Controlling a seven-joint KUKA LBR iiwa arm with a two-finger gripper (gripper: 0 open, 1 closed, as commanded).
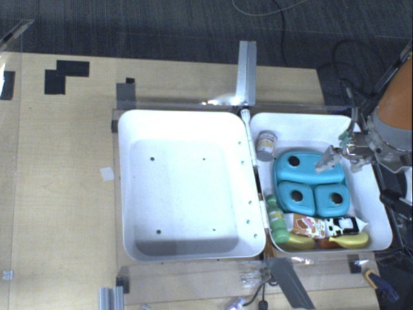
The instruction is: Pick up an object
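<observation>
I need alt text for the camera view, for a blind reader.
The gripper hovers over a blue plastic piece in the right bin, beside a roll of tape, a yellow banana and a green bottle.

The light is even and quite bright, coming from above. The shallow white plastic left bin (184,183) looks almost overexposed, with a soft grey shadow along its wall at 6 o'clock. The picture is a little soft and grainy; the dark carpet (129,5) at 12 o'clock stays dim.
</observation>
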